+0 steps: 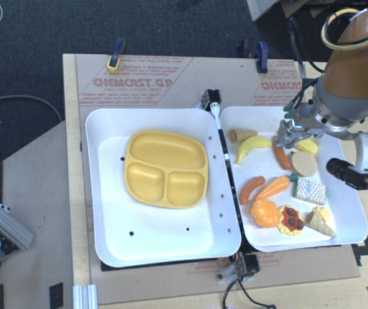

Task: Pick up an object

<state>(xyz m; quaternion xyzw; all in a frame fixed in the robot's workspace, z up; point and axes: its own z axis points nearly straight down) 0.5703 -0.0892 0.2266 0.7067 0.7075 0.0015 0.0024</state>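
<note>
While the gripper (291, 136) hangs low over the right bin (351, 227), its fingertips sit among the toy food, and I cannot tell whether they grip anything. Just left of it lies the banana (251, 147); directly below it an orange-red sausage (282, 156) touches a tan round piece (304, 165). The banana looks light, stiff and smooth, probably plastic, so pinching across its curved middle seems safest.
</note>
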